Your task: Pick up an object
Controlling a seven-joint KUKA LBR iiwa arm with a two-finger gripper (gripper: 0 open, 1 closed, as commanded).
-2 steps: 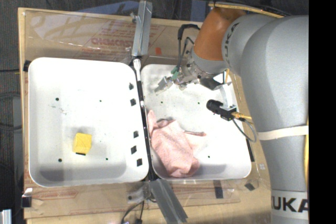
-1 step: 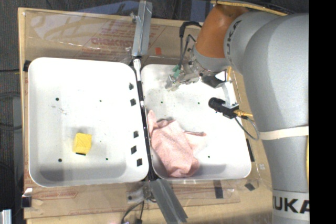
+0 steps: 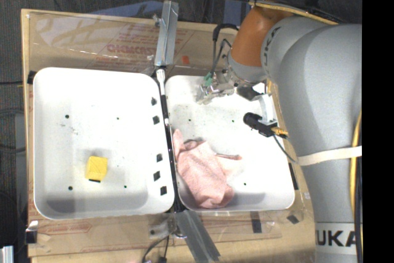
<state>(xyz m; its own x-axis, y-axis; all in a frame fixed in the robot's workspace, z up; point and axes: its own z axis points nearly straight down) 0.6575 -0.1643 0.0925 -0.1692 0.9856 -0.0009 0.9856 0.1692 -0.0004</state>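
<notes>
Pink cloth (image 3: 203,172) lies crumpled in the right bin (image 3: 271,191), against its left wall and toward the near edge. Well apart from it, the gripper (image 3: 209,90) hangs over the far part of the same bin, with nothing between its fingers; whether they are open or closed cannot be told. A yellow block (image 3: 96,168) sits in the left bin (image 3: 49,89), toward its near side. The grey arm (image 3: 308,89) reaches in from the right.
</notes>
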